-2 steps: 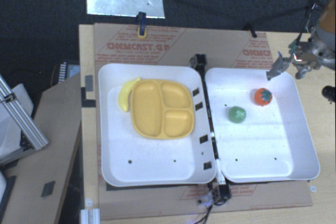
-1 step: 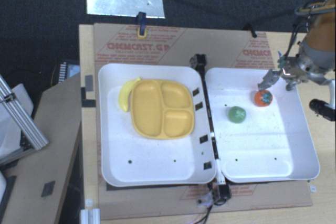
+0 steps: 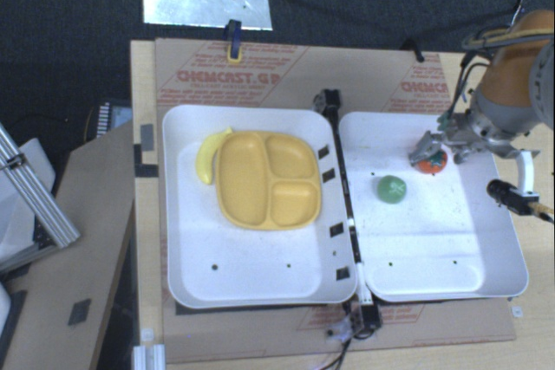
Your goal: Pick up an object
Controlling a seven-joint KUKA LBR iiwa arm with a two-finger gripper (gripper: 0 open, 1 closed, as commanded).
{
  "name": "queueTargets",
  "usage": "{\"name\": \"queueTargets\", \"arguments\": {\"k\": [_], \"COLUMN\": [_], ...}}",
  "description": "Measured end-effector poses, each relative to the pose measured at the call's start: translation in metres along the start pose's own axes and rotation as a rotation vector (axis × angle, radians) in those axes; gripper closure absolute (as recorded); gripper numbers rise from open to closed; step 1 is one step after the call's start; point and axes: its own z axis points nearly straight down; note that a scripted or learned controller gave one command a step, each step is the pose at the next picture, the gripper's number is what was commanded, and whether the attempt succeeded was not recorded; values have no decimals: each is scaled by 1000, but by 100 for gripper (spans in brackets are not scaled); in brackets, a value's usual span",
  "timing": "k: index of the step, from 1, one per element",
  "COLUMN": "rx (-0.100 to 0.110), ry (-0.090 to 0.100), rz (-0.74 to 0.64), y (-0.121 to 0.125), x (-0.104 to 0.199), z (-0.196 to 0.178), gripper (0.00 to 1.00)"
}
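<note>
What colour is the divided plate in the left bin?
Yellow: the divided plate is plain yellow all over, seen clearly in the camera view.

We count two white bins (image 3: 260, 290) (image 3: 451, 277), one yellow tray (image 3: 264, 179), one banana (image 3: 206, 156), one green ball (image 3: 391, 189), one orange-red object (image 3: 433, 161). One arm, one gripper (image 3: 431, 148).

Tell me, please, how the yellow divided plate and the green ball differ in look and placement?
The yellow divided plate is wide, flat and split into compartments; the green ball is small and round. The plate lies in the left bin, with a banana at its edge, while the ball sits alone in the right bin, apart from the gripper. Both rest on a white bin floor.
</note>
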Motion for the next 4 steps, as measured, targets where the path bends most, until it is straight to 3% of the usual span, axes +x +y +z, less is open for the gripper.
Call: {"name": "queueTargets", "arguments": {"k": [1, 2, 4], "rx": [-1, -7, -12], "ry": [-1, -2, -3], "rz": [1, 1, -3], "y": [0, 2, 8], "x": [1, 0, 11], "z": [52, 38, -87], "gripper": [0, 100, 100]}}
